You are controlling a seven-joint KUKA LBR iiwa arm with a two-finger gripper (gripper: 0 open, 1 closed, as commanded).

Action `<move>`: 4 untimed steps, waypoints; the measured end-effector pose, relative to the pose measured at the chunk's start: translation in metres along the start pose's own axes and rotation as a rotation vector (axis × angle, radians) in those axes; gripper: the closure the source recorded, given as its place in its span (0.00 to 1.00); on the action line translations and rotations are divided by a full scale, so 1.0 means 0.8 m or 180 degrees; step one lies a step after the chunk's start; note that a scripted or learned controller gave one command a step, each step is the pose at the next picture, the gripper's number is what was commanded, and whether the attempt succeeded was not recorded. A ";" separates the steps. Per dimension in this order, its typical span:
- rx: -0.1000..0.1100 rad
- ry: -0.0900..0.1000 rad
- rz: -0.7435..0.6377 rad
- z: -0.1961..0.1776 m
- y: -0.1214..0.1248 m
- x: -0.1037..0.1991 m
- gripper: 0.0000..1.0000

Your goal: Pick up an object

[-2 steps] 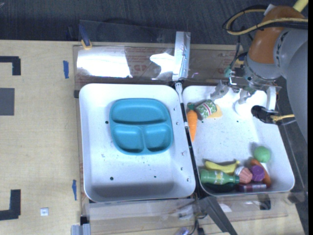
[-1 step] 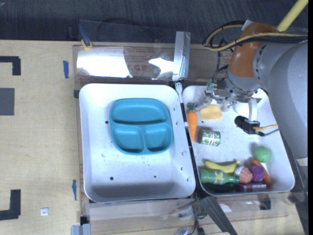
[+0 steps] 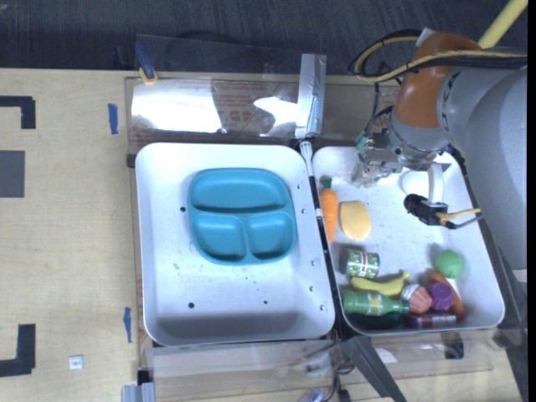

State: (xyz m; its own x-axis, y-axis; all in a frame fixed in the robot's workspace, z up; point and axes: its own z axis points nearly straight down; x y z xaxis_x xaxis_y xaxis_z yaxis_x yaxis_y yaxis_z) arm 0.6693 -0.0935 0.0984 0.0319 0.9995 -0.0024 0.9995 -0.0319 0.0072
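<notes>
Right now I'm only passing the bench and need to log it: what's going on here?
A grey KUKA arm reaches in from the right, and its gripper hangs over the far end of the right bin, with nothing visibly held. The toys lie loose below it: a carrot along the bin's left wall, a yellow lemon-like piece, a small can, a banana, a green bottle and a green ball. The left bin holds a blue divided plate.
</notes>
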 end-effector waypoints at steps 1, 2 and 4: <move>0.0004 0.0001 0.0000 0.001 0.000 0.000 0.00; 0.0004 0.0001 0.0000 0.001 0.000 0.000 0.00; 0.0011 0.0003 0.1716 -0.115 -0.002 0.019 0.00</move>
